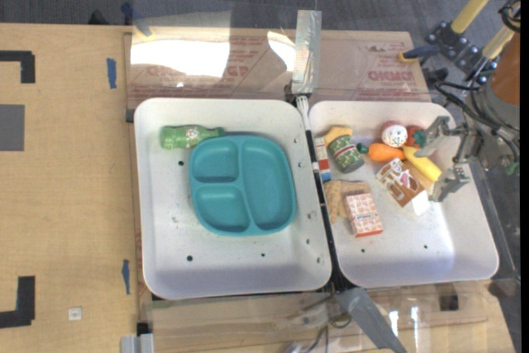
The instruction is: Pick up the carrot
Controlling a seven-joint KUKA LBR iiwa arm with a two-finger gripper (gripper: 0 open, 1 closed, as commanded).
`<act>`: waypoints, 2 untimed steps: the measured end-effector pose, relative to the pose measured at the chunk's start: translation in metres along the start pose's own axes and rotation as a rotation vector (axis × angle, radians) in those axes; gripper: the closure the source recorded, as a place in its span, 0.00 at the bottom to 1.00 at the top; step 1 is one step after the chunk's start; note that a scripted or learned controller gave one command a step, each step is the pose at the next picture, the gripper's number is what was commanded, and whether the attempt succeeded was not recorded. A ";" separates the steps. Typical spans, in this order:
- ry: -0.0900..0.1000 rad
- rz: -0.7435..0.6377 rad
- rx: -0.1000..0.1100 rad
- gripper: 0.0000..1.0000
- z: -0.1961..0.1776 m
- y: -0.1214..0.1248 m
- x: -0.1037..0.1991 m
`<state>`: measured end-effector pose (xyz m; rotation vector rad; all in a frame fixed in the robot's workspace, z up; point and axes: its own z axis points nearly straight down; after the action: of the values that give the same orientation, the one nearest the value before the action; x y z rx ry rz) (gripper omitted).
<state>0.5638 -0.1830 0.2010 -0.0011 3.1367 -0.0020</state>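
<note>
Not much done yet from where I'm sitting: the carrot [385, 151] is lying in the right bin [463, 256] between the can [345, 153] and the banana [421, 167], and my gripper [442, 157] hangs spread wide and empty just beside it, so the whole grab and lift are left

Bench [58, 202] brown, bearing two white bins: left bin [157, 260], right bin [463, 252], side by side.
</note>
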 end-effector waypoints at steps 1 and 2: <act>-0.004 0.454 0.000 0.00 0.082 -0.037 -0.071; -0.026 0.544 0.004 0.00 0.094 0.033 -0.093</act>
<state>0.6577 -0.1498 0.1070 0.8343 2.9965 -0.0055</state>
